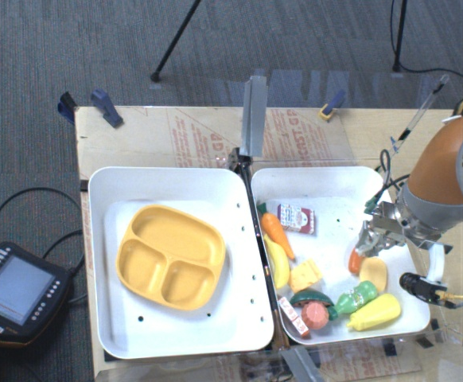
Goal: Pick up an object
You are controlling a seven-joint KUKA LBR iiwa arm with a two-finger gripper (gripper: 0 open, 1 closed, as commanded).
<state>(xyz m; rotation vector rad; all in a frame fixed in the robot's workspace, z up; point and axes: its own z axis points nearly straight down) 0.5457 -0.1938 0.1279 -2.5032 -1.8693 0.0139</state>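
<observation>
My gripper hangs low over the right side of the right bin, on the grey arm with the orange band coming in from the right. Just below and left of its tip lies a small orange-red piece, and a pale yellow rounded piece sits beside that. Whether the gripper touches either one is unclear. Other toy foods in this bin: a carrot, a red-and-white packet, a banana, a cheese wedge, a red round fruit, a green bottle and a yellow piece.
The left bin holds a yellow divided plate. A grey upright post stands behind the seam between the bins. A pendant with a screen lies on the floor at the left. Blue clamps grip the bench's back edge.
</observation>
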